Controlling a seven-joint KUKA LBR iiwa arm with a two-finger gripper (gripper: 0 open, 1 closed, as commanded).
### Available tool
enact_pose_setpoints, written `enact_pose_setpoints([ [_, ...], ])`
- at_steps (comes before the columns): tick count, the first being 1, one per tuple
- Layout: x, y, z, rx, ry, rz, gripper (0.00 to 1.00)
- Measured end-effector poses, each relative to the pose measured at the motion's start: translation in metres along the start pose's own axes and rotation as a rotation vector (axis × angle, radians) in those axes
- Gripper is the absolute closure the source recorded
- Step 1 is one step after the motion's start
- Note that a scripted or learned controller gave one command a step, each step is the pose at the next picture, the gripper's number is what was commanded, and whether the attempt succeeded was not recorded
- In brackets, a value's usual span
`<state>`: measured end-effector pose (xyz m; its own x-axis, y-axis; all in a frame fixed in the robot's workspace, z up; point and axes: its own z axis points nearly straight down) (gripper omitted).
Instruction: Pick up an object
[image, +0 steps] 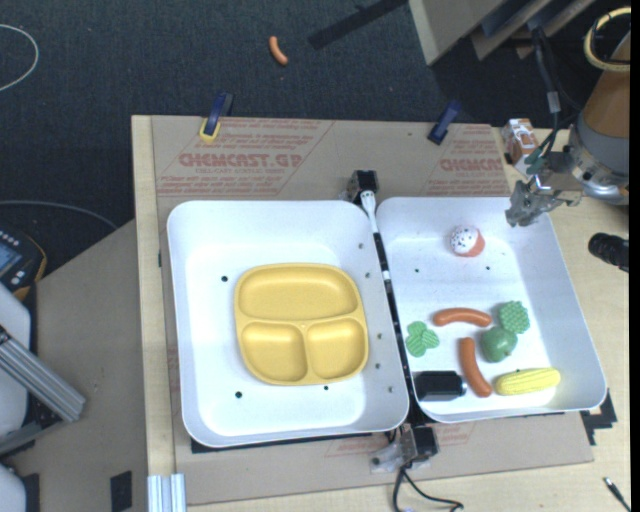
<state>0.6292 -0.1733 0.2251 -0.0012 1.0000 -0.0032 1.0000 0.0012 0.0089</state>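
- The task names no particular object; the likeliest pick, in my judgement, is the small white-and-orange ball (465, 240), since it lies alone in the far part of the right bin (570, 290), nearest the gripper (524, 208).
- The gripper hangs over the right bin's far right corner, to the right of the ball and a little beyond it, apart from it, with bare white floor between them.
- Whether the claw is wide or narrow I cannot tell; it is too small and dark against the rim. Nothing is visibly held.
- The step in hand looks like the approach: no grasp made yet. The next move calls for shifting left toward the ball, centring above it, then descending.
- A round ball may roll off under a poorly centred closing.
- Nearer than the ball in the same bin sits a cluster: a sausage (461, 318), a second sausage (474, 366), green pieces (500, 340), a corn cob (527, 381) and a black block (439, 385).
- The left bin (190, 300) holds a yellow divided tray (299, 322), well apart from the ball.
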Motion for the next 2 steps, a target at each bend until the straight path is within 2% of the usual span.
enact_pose_setpoints([
  [1, 0.053, -0.013, -0.001, 0.010, 0.006, -0.004, 1.00],
  [2, 0.097, -0.033, -0.006, 0.011, 0.006, -0.003, 1.00],
])
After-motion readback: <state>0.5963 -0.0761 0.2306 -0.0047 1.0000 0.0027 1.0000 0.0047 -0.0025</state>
